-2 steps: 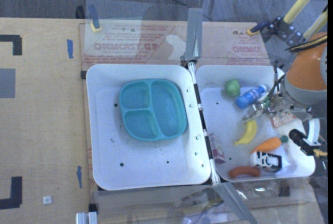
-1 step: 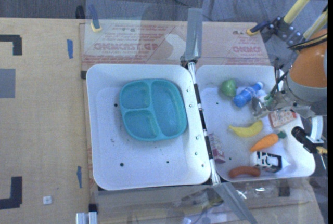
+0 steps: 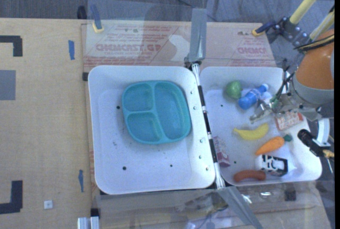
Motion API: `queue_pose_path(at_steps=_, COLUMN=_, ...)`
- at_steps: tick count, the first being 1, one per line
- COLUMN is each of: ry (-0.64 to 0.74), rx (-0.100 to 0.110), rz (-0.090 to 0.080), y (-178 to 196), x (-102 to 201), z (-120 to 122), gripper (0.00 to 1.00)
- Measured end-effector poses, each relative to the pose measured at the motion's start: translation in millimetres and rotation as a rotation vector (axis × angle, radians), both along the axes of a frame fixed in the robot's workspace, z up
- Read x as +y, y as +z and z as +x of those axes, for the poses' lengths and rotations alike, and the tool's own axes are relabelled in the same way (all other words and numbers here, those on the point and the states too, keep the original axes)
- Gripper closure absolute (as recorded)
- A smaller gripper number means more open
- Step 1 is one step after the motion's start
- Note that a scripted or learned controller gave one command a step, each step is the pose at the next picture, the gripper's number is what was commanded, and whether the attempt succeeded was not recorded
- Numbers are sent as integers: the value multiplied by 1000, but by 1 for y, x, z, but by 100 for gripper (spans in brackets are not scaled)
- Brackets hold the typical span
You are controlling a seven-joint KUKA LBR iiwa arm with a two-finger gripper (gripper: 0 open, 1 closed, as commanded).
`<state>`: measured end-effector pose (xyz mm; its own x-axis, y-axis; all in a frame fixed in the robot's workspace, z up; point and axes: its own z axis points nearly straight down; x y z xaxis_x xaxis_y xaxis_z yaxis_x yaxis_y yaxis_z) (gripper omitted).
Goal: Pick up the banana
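The yellow banana [image 3: 252, 131] lies flat in the middle of the right white bin [image 3: 241, 177], curved, with its ends pointing up the view. My gripper [image 3: 262, 111] hangs just beyond the banana's right end, reaching in from the grey arm with the orange band [image 3: 317, 66] at the right edge. Nothing shows held in it, and the banana lies apart from it on the bin floor.
Around the banana sit a green ball-like fruit [image 3: 232, 89], a blue bottle [image 3: 251, 98], a carrot [image 3: 273, 144], a brown sausage [image 3: 249, 175], a black-and-white item [image 3: 274, 163] and a small carton [image 3: 221, 151]. The left bin [image 3: 106, 169] holds a teal divided plate [image 3: 156, 111].
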<state>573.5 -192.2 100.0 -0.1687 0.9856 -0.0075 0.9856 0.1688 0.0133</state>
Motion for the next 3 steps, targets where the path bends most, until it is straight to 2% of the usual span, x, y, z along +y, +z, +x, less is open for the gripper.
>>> queue_pose_path(at_steps=1, ry=108, rx=5, rz=1, y=-12, x=46, z=-32, gripper=0)
queue_pose_path(at_steps=2, ry=102, rx=-4, rz=-3, y=0, x=43, z=-29, gripper=100)
queue_pose_path(at_steps=3, ry=-79, rx=11, rz=5, y=94, x=90, z=40, gripper=100)
